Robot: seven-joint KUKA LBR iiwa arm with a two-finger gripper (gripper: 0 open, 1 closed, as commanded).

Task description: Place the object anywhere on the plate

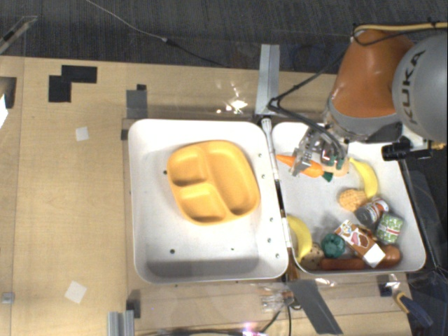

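A yellow plate with three compartments lies in the left white bin, tilted a little. An orange toy carrot with a green end lies in the upper part of the right bin, pointing left towards the divider. My gripper hangs right over the carrot's middle and hides part of it. The grey and orange arm reaches in from the upper right.
The right bin also holds a banana beside the gripper, a round cookie, two small cans, a second banana, a carton and a sausage near its front wall. A metal post stands behind the divider.
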